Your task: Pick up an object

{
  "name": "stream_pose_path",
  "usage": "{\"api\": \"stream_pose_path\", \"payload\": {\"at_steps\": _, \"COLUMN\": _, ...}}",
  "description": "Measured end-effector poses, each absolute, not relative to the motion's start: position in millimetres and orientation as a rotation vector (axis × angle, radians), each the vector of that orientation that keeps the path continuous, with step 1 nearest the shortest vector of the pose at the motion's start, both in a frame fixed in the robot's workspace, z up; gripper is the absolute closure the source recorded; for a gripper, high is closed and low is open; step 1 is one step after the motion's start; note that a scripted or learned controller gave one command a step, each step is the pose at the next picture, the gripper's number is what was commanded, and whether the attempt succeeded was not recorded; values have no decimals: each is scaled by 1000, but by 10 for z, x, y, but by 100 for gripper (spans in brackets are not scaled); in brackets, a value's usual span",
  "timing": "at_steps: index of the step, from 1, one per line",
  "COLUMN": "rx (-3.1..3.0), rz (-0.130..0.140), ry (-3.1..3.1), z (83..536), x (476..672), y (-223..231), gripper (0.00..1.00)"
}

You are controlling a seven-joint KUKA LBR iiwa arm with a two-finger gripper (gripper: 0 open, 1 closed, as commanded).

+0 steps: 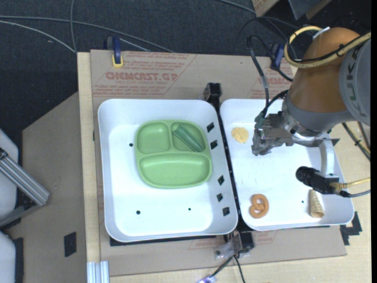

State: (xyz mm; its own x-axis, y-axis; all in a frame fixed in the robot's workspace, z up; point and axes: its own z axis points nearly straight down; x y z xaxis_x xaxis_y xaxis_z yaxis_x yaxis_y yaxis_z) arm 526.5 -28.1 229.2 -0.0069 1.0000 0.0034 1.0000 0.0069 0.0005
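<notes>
The gripper (261, 146) hangs in the right bin (277, 217), just right of the yellow piece (240, 135). Its fingers look narrow and hold nothing. A good grasp needs moving left over the piece, opening, then descending straight.

Two shallow white bins (118, 158) sit side by side on a brown board (153, 69) printed with red lettering. A blue clamp (116, 50) grips its upper-left edge. Grey cables (76, 16) cross the dark floor (41, 69).
</notes>
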Motion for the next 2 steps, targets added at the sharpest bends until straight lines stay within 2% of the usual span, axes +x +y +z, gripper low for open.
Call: {"api": "stream_pose_path", "payload": {"at_steps": 2, "rx": -2213, "rz": -2, "ry": -2226, "z": 2202, "x": 5213, "y": 680, "gripper": 100}}
